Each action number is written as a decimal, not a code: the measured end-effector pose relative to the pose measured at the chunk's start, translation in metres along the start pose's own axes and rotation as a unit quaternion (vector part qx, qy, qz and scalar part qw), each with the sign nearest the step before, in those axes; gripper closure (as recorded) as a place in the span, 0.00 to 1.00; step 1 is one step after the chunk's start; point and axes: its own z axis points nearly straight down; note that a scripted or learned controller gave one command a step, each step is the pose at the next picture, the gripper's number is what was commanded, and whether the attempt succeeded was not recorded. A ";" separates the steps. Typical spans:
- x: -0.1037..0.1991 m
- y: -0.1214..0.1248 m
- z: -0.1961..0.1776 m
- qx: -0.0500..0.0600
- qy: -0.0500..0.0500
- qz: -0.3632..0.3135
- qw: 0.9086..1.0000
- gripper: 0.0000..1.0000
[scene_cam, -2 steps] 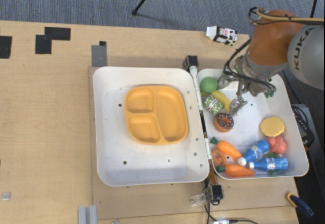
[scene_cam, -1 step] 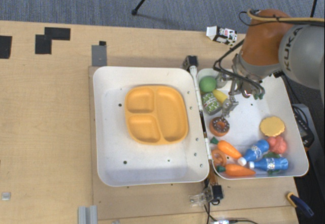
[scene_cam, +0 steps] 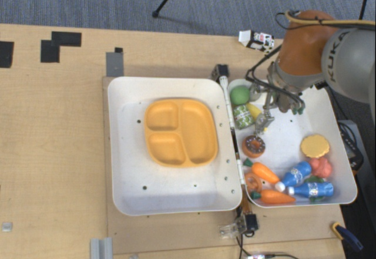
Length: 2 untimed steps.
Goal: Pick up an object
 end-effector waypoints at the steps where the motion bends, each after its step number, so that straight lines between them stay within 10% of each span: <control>1: 0.000 0.006 0.000 -0.006 0.004 0.098 0.995 0.00; 2: 0.010 0.011 0.000 -0.005 -0.002 0.254 0.967 0.00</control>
